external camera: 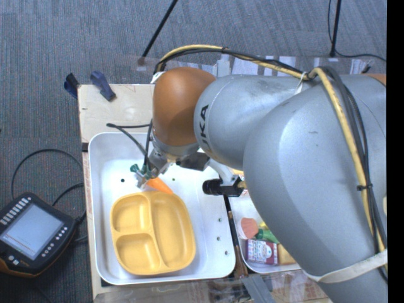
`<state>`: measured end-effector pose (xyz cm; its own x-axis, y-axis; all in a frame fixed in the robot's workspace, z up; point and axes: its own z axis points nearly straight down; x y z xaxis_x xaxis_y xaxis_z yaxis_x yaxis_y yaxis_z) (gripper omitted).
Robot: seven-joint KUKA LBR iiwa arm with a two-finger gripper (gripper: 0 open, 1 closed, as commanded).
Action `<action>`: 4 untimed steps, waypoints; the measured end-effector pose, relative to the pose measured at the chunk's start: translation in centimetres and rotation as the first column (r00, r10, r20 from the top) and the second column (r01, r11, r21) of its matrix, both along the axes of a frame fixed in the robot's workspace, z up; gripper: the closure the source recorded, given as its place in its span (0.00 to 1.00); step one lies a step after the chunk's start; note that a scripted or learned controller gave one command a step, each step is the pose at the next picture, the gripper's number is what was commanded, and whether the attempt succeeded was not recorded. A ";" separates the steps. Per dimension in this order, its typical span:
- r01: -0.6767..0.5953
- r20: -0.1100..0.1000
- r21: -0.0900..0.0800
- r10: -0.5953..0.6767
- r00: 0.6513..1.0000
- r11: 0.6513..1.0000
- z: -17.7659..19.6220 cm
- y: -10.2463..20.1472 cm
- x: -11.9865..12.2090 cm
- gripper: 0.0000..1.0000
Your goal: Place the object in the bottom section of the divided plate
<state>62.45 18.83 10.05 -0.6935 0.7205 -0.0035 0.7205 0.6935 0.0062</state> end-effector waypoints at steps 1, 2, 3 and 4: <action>0.005 -0.004 0.000 -0.005 1.000 1.000 0.8 -0.2 0.0 1.00; 0.312 -0.002 0.001 -0.312 0.950 0.950 -1.0 4.3 0.3 1.00; 0.311 -0.003 -0.001 -0.311 0.950 0.950 -0.1 4.2 0.3 1.00; 0.310 -0.007 -0.004 -0.310 0.951 0.951 0.7 4.2 0.2 1.00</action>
